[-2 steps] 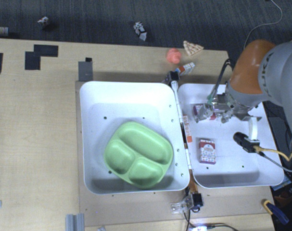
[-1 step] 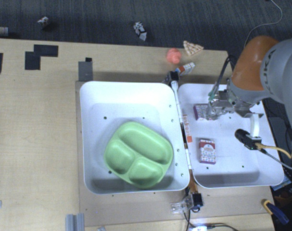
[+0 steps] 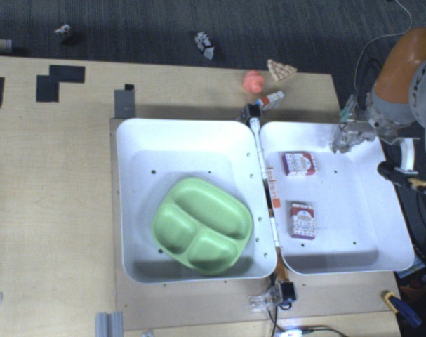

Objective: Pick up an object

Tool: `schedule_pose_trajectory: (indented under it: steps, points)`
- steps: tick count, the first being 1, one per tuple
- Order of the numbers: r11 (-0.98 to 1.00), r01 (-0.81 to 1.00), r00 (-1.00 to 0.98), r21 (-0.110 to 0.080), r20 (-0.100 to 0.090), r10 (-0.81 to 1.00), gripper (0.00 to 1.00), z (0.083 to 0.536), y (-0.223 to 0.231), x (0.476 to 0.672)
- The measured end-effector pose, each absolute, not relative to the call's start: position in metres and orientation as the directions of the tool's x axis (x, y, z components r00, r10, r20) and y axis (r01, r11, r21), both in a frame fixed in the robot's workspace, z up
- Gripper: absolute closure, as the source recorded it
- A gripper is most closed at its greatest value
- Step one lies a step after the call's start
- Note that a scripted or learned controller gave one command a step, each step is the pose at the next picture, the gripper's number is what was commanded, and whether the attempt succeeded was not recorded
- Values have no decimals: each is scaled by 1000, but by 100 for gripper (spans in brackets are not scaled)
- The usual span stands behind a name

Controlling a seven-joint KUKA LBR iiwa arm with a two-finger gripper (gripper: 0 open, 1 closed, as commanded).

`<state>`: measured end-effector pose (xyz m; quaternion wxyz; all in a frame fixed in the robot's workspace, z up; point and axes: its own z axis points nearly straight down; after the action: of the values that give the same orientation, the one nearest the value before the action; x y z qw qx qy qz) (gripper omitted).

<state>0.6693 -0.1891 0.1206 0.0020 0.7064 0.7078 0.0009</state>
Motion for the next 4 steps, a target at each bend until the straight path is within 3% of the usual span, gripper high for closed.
schedule_pose_trajectory:
  steps: [1, 2, 3, 4]
  points:
    - [4, 1000, -4, 4, -1, 1000, 0, 120, -188, 670]
    - [1, 1000, -1, 18, -4, 1000, 0, 91, -163, 618]
    - [1, 1000, -1, 17, -2, 1000, 0, 90, -124, 551]
    - [2, 1000, -2, 24, 0, 1000, 100, 103, -122, 554]
